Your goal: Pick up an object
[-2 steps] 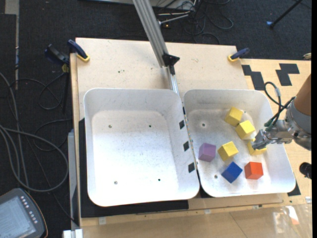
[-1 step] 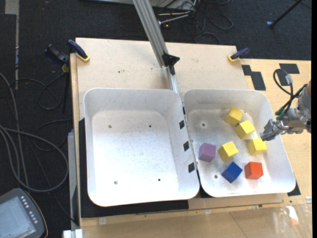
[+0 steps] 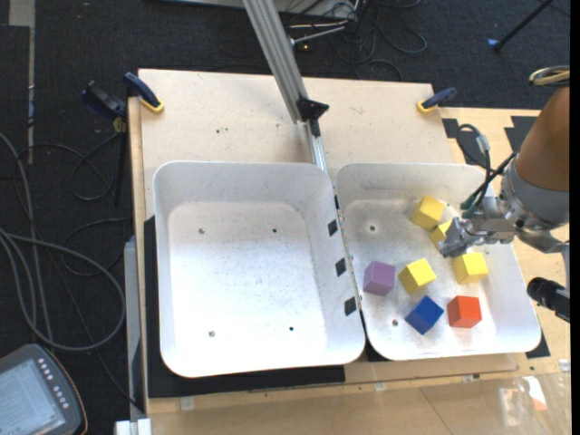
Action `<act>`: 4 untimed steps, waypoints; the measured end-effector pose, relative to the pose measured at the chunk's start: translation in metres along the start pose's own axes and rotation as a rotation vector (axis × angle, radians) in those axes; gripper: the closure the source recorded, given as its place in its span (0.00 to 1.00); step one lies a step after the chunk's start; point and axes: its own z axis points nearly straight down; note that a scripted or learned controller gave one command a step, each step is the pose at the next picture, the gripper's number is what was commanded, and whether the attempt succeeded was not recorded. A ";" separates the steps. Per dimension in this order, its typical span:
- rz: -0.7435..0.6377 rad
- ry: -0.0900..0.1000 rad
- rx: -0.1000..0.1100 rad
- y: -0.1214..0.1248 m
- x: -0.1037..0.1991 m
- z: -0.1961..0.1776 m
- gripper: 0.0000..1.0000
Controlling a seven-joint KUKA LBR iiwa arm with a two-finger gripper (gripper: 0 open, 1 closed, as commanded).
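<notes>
Blocks: we are seeing yellow cubes (image 3: 429, 213) (image 3: 418, 275) (image 3: 470, 266), a purple cube (image 3: 379, 277), a blue cube (image 3: 424, 314) and an orange cube (image 3: 464, 311) sitting in the right bin (image 3: 507, 338).
End effector (image 3: 453, 241): hovering among the yellow cubes; we cannot tell its state.
Left bin (image 3: 172, 243): lying beside it on the counter (image 3: 227, 116).

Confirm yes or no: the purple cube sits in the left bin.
No, the purple cube lies in the right bin, near its left wall, beside a yellow cube.
</notes>
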 end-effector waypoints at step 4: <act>0.000 0.000 0.000 0.044 0.212 0.031 1.00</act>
